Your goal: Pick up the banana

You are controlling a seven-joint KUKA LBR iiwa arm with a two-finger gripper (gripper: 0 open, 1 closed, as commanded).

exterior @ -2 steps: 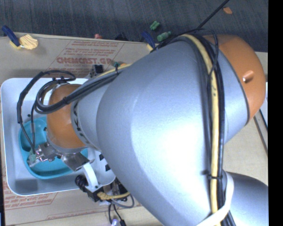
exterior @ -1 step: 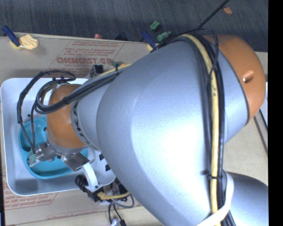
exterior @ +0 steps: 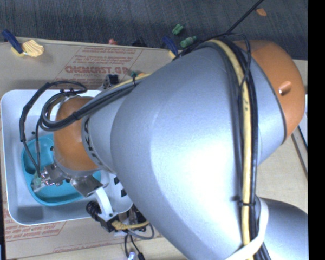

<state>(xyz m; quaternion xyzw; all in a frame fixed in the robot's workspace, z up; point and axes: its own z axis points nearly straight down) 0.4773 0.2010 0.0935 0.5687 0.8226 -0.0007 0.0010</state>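
The arm reached in from the right and stood over the left bin, its wrist pointed down into the bin. This posture is judged to suit a descent toward something on the bin floor. The orange band above the wrist sat over the bin's middle, with black cables looped beside it.

The gripper lay low in the bin, under the wrist. Its state could not be told: the arm's body covered it.

Bin contents: a blue bowl sat on the bin floor, partly covered by the wrist. Its rim showed to the left of and below the wrist. Whether anything lay in the bowl could not be told.

The banana could not be located; it is judged to lie beneath the arm, if it was in the bin at all. No grasp could be confirmed.

The bin rested on a brown board on the table. A small yellow object lay at the board's far left corner, well apart from the bin.
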